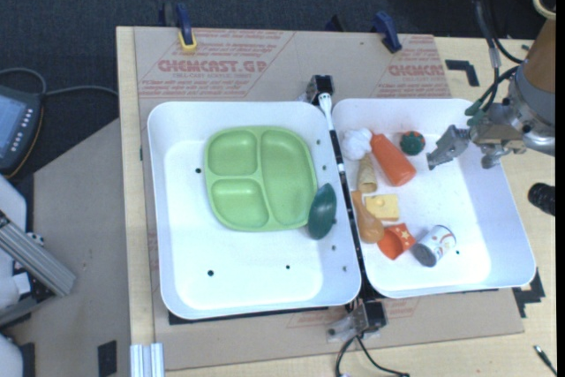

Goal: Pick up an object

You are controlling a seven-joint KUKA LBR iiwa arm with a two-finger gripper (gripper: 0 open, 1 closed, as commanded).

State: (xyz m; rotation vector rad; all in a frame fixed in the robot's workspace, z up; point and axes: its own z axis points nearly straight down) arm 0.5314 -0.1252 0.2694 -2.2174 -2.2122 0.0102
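Note:
My gripper (465, 153) hovers over the right part of the right bin (494, 225), its fingers spread and nothing between them. Left of it lie a small dark green round piece (411, 141) and an orange bottle-shaped object (391, 160). Further left there is a white lumpy object (357, 142), a tan piece (365, 179), a yellow cheese block (382, 207) and a brown oblong piece (368, 229). A red item (397, 240) and a grey-and-white can (434, 245) lie near the bin's front.
The left bin (185, 260) holds a light green divided plate (260, 178). A dark green oval object (322, 212) leans at the plate's right edge. Blue clamps (184, 22) hold the board at the back. Cables run behind the arm at the right.

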